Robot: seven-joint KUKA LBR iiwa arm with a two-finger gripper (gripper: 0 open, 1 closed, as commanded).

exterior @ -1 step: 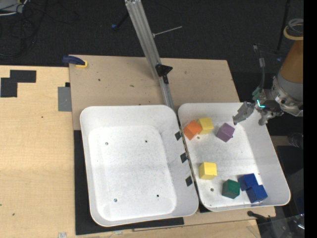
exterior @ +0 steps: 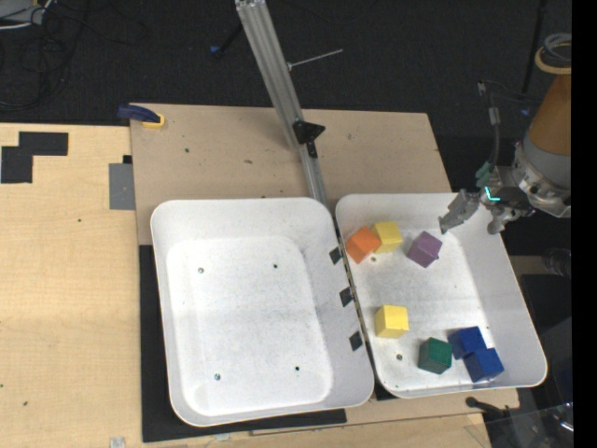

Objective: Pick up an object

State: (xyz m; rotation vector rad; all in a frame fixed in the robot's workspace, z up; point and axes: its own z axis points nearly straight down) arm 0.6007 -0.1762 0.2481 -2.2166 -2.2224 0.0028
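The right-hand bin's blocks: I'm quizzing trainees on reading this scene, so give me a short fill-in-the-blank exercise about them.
1. The orange block touches a ____ block at the right bin's upper left.
2. The block nearest the gripper is ____.
3. The green block lies just left of the ____ pieces near the bin's lower edge.
4. The bin holds ____ yellow blocks in all.

Missing words: yellow; purple; blue; two
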